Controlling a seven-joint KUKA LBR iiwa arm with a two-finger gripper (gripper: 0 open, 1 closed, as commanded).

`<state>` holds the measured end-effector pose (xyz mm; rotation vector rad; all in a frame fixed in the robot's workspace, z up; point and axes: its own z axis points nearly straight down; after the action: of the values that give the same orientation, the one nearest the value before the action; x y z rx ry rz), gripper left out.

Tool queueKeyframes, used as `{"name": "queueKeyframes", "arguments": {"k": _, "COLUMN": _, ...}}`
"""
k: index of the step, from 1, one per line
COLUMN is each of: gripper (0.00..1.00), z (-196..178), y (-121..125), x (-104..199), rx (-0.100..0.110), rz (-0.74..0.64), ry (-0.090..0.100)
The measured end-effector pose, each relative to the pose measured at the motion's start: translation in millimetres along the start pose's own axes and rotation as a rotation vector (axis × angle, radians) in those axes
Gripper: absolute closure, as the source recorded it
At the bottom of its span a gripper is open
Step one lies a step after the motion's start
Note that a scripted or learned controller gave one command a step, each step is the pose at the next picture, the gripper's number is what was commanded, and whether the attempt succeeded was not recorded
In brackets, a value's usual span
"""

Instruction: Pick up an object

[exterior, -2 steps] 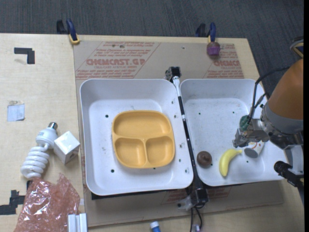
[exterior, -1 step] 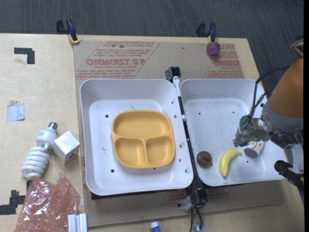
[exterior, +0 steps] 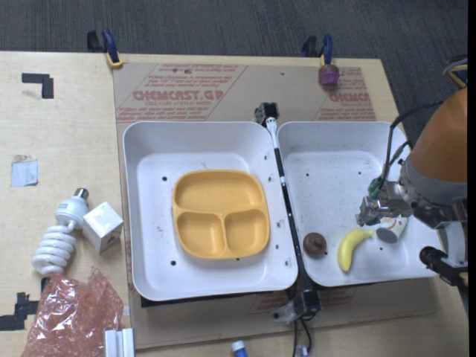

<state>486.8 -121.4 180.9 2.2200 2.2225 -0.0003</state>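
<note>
A pale worktop (exterior: 59, 132) carries two white bins. The left bin (exterior: 141, 222) holds a yellow divided tray (exterior: 221, 213). The right bin (exterior: 327, 162) holds a banana (exterior: 350, 247) at lower right of the frame, with a small brown ball (exterior: 314, 244) just left of it. The grey arm (exterior: 439, 155) enters from the right; its claw (exterior: 378, 210) hangs just above and right of the banana, nothing visibly gripped, and whether it is spread or clenched cannot be told. Risks: closing beside the curved banana, nudging it away, or jamming against the near bin wall.
</note>
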Motion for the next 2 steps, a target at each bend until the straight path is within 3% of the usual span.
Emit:
{"name": "queueKeyframes", "arguments": {"k": 1, "gripper": 1.00, "z": 0, "y": -9, "x": 5, "rx": 0.000, "rz": 0.002, "ry": 0.000}}
{"name": "queueKeyframes", "arguments": {"k": 2, "gripper": 1.00, "z": -6, "y": 36, "x": 20, "rx": -0.001, "rz": -0.001, "ry": -0.001}}
